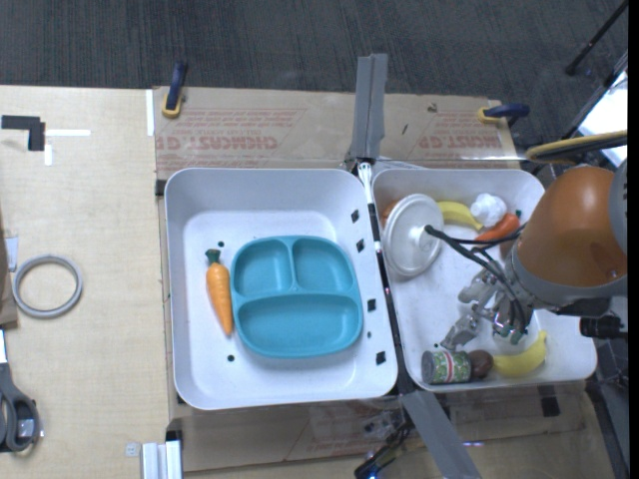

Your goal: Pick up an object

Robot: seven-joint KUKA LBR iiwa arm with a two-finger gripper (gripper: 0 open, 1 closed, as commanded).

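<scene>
While the grey arm (569, 242) leans in over the right bin (414, 317), the left bin (185, 297) holds a blue divided plate (298, 295) with a carrot (219, 289) lying just beside it. The gripper (477, 317) hangs low in the right bin above a small can (446, 366) and near a banana (524, 358); whether its claw is open or closed, I cannot tell.

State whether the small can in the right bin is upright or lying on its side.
On its side: the can shows its full label length along the bin floor.
</scene>
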